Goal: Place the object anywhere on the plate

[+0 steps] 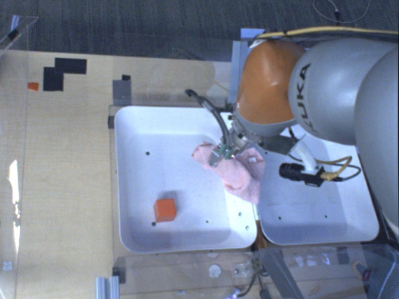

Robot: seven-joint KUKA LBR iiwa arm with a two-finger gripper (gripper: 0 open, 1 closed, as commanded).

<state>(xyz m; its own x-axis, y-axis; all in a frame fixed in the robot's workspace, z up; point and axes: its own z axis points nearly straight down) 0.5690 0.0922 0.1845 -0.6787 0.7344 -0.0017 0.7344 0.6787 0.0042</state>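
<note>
Though partly hidden under the wrist, located gripper (pixel 222 153) low over the right half of the left bin (pixel 134 167), tip down on the upper left part of a pink cloth (pixel 240 174). Open or closed: not readable at this slant, tip too small and dark against the fabric. Cannot confirm any hold on the cloth; contact or near contact only.

Camera view, left bin:
- Pink cloth crumpled, lying on the bin floor against the right wall, lower end reaching the rim shared with the right bin (pixel 324 210).
- Orange cube (pixel 165 210) on the floor toward the lower left, flat on one face, well apart from cloth and gripper.
- Cannot tell which of the two counts as the task's thing; both logged in the left bin.

Camera view, right bin:
- Upper part covered by the arm (pixel 336 86), grey, with orange band (pixel 268 86) just above the wrist.
- Black connector (pixel 302 173) with a yellow cable (pixel 340 164) hanging off the arm above the bin floor.

Camera view, arm:
- Thin dark hose (pixel 209 109) curving from the upper edge of the left bin down to the gripper.

Camera view, bench (pixel 62 185):
- Pale wood surface left of the bins.
- Black stepped marker (pixel 62 72) near the far left corner, small orange square (pixel 33 86) just beside it.
</note>
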